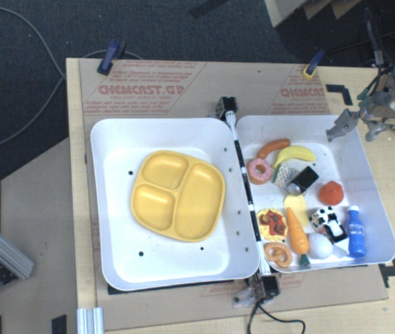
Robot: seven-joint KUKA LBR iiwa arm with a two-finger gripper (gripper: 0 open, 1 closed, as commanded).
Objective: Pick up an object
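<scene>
Camera view. The gripper point(356, 122) is seen at the far right edge of the table point(183, 82), over the far right corner of the right bin point(378, 207). Whether the fingers are spread or pressed together cannot be told; nothing is seen between them.

Candidate objects are crowded in the right bin.

Risks, as judged: the pile is tightly packed, so two items could be pinched or nudged together. The round items could roll away under contact. The gripper sits close to the bin wall, so the rim could be struck on descent.

Count:
- bins: 2
- yellow divided plate point(177, 195): 1, in the left bin point(113, 158)
- sausage point(273, 147): 1
- banana point(295, 154): 1
- pink doughnut point(259, 170): 1
- tomato point(331, 192): 1
- carrot point(296, 231): 1
- blue bottle point(355, 231): 1
- white egg point(320, 245): 1
- pretzel point(278, 254): 1

Remaining small items were not identified.
</scene>
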